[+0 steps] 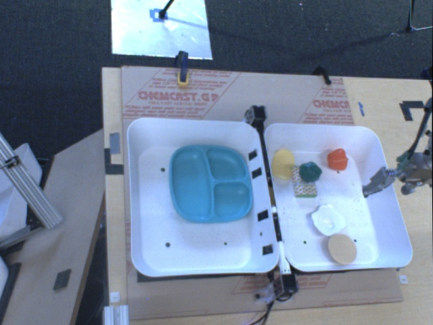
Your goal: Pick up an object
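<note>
Hovering over the right bin (389,212), the gripper (369,189) carries nothing; whether its fingers are spread cannot be told. Candidate objects, including the orange piece (337,159), cluster leftward within reach

Divided plate (210,191) in left bin (145,249); small objects (310,171) in right bin (385,235)

End effector (371,188) low, at right

Bench (379,100) with 2 white bins (145,249)
</note>
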Available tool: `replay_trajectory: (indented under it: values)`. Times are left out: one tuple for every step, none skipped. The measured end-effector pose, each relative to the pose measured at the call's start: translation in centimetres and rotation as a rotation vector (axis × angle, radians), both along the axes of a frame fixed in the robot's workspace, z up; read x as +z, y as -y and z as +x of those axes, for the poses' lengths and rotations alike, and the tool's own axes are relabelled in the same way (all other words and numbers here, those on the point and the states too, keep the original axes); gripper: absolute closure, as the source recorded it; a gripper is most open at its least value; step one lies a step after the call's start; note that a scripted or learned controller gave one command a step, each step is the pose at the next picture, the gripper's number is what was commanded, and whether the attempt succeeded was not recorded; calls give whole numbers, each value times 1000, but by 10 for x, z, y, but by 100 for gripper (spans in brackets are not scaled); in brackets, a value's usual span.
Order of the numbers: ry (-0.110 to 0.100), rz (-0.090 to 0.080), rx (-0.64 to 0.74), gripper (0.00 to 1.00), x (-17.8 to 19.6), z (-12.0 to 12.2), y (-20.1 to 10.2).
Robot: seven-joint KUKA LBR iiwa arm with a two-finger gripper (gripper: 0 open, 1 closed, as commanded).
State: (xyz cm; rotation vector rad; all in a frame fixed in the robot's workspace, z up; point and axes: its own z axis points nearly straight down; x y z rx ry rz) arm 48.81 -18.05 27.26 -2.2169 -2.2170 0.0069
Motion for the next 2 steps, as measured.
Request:
replay_trajectory:
  values:
    - [10,-2,3,0,5,2,-1]
    - [5,0,1,0,-58,4,-2]
